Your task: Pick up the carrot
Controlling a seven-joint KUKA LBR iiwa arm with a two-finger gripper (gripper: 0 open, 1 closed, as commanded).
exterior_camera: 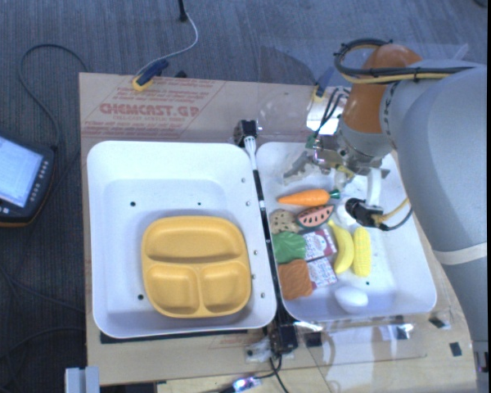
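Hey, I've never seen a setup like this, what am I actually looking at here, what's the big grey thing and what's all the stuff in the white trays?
This is one camera looking down at a slant on a workbench. The big grey shape with the orange band is a robot arm reaching in from the right. Its claw hangs over the right bin, just above a toy carrot, which lies loose in the bin; nothing is seen held. Near the carrot lie other toy foods: a watermelon slice, a banana, a corn cob and a white egg-like piece. The left bin holds a yellow divided plate. A small screen device sits on the floor at left.
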